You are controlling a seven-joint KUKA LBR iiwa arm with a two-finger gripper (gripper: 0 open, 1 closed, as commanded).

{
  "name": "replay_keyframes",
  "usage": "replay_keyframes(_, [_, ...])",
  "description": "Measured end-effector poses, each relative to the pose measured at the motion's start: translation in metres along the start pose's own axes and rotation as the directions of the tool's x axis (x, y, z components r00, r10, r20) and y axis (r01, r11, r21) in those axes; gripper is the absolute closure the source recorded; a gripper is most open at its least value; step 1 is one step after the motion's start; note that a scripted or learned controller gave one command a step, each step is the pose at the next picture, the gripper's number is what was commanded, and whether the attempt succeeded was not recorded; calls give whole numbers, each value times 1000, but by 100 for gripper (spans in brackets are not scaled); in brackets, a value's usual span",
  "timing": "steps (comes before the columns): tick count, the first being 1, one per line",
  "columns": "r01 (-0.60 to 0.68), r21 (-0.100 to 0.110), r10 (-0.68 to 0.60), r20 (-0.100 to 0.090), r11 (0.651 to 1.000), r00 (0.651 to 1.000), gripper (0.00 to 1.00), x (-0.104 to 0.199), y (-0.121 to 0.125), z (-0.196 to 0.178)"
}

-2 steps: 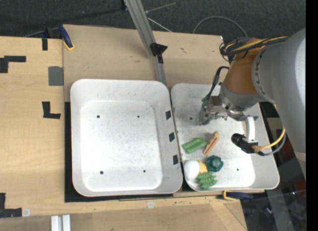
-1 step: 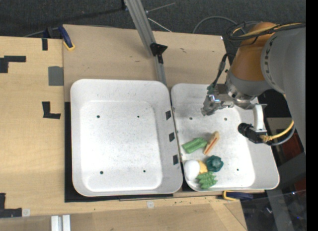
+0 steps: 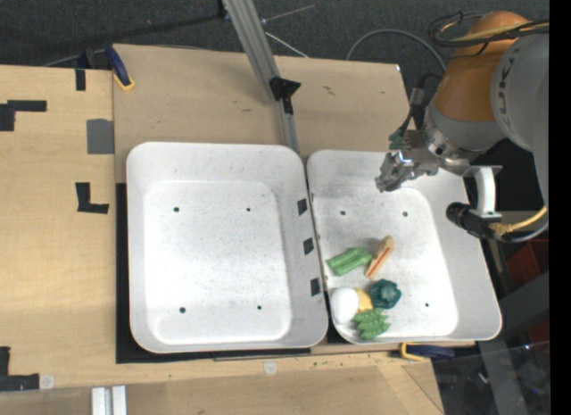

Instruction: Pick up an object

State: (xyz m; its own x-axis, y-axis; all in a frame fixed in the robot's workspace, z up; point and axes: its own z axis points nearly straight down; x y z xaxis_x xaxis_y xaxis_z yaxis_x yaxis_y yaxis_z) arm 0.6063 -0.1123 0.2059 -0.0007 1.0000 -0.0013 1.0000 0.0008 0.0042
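Bench (image 3: 205,101) wooden; two white bins (image 3: 214,244); dark floor beyond.

Grey arm (image 3: 526,74) with an orange band (image 3: 473,65) — black and yellow cables (image 3: 464,25) looping above.

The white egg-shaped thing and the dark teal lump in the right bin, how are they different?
The white egg-shaped thing is pale, smooth and rounded; the dark teal lump is deep blue-green with an uneven outline. The white one lies against the bin's left wall, by the divider; the teal one sits further toward the bin's middle. The white one looks slightly larger. Both lie in the near part of the right bin, beside a small yellow piece, well away from the hand.
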Motion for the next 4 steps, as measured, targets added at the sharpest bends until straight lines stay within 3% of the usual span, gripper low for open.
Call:
replay_keyframes(1, [1,-1,-1,0,1000,1000,100,0,1,-53])
replay_keyframes(4, [7,7,-7,-3,1000,1000,100,183,-12,-33])
